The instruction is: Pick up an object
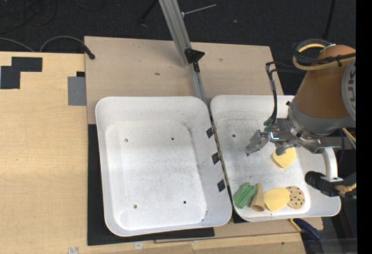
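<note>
My gripper (pixel 256 143) hangs over the middle of the right bin (pixel 244 113), open, with nothing between its fingers. Just to its right, a yellow heart-shaped piece (pixel 283 158) lies on the bin floor, partly under the wrist. Along the bin's front edge lie a green ridged object (pixel 244 195), a tan cone (pixel 257 198), a yellow lump (pixel 276 199) and a chocolate-chip cookie (pixel 296 196). The gripper is well above and behind that row.
The left bin (pixel 116 131) sits beside the right one, with black clips (pixel 215 157) along their shared wall. A slanted aluminium bar (pixel 174 20) rises behind the bins. The arm's orange band (pixel 325 84) fills the right side.
</note>
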{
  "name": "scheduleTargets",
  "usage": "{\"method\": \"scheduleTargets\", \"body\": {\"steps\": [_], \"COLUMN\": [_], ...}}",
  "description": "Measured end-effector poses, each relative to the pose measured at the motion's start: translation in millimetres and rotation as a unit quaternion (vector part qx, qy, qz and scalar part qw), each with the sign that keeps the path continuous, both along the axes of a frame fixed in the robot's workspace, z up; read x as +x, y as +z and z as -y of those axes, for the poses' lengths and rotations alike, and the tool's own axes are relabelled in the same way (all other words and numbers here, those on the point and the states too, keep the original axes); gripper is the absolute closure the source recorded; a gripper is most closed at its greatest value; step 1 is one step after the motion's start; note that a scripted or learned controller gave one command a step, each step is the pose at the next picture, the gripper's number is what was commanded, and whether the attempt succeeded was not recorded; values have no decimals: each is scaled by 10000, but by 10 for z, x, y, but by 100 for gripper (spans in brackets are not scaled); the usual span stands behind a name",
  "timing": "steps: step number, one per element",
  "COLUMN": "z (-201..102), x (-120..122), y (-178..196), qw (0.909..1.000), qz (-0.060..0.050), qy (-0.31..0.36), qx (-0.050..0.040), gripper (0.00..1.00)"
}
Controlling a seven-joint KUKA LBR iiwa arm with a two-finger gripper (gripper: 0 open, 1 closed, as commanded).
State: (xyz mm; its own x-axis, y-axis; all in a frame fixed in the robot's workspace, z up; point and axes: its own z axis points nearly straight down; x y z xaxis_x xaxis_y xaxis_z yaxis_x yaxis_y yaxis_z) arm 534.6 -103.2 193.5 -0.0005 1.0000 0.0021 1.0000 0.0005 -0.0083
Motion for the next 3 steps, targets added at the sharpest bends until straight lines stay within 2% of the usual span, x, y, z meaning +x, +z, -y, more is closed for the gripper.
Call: {"method": "scheduleTargets", "body": {"steps": [1, 2, 3], "z": [15, -27, -31], "x": [8, 5, 9], "y": [21, -619, -1023], "qw": [10000, 10000, 10000], "qz": [26, -8, 34], "qy": [-21, -5, -11], "qx": [-5, 0, -10], "gripper": [0, 0, 0]}}
